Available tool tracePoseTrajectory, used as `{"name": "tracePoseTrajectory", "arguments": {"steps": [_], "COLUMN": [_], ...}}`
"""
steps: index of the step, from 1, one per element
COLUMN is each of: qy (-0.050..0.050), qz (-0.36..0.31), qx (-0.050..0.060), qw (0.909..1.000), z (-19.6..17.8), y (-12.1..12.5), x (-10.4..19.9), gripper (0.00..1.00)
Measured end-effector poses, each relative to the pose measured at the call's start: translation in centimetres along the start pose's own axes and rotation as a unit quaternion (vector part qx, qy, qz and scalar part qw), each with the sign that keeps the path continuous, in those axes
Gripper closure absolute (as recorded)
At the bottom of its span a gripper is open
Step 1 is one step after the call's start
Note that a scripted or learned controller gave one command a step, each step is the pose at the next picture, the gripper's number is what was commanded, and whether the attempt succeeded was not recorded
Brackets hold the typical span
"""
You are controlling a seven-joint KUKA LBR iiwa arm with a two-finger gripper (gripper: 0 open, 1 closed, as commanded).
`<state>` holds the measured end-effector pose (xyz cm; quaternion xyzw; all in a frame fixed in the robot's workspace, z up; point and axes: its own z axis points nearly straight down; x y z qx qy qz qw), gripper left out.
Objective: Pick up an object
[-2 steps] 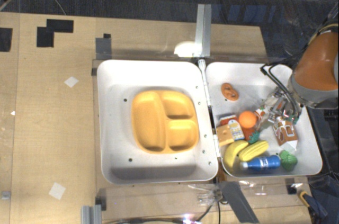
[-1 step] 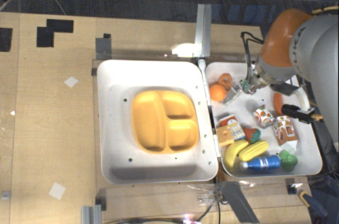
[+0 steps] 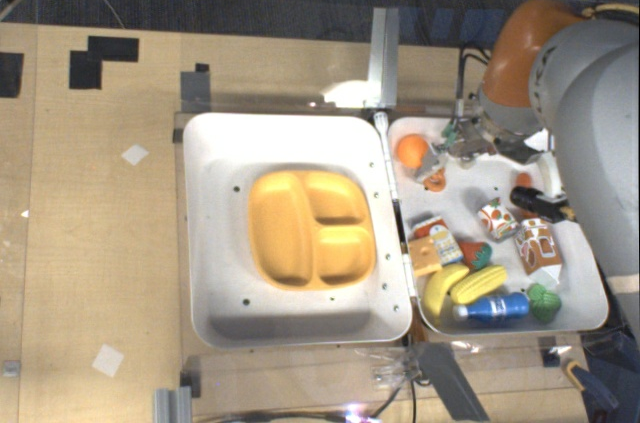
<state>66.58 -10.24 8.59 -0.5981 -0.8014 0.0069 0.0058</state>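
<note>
Item 1, table: I am seeing two white bins sitting side by side on it.
Item 2, arm: it is reaching in from the right, wrist bending down over the far left corner of the right bin.
Item 3, left bin: it is holding a yellow divided tray.
Item 4, bananas: they are lying at the near end beside a blue bottle.
Item 5, orange ball: it is sitting just left of the pincer. I am judging it light, stiff and smooth, liable to roll; gripping across its middle looks best.
Item 6, pincer: I cannot tell whether it is released or clenched.
</note>
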Motion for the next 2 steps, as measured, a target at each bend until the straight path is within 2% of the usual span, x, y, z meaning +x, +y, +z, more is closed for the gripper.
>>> {"name": "tracePoseTrajectory", "arguments": {"steps": [1, 2], "qy": [-0.003, 0.000], "qz": [-0.002, 0.104], "qx": [-0.008, -0.013], "qw": [1.0000, 0.9945], "z": [-1.2, -10.1], "y": [0.5, 0.3], "x": [0.1, 7.8], "gripper": [1.00, 1.00]}}
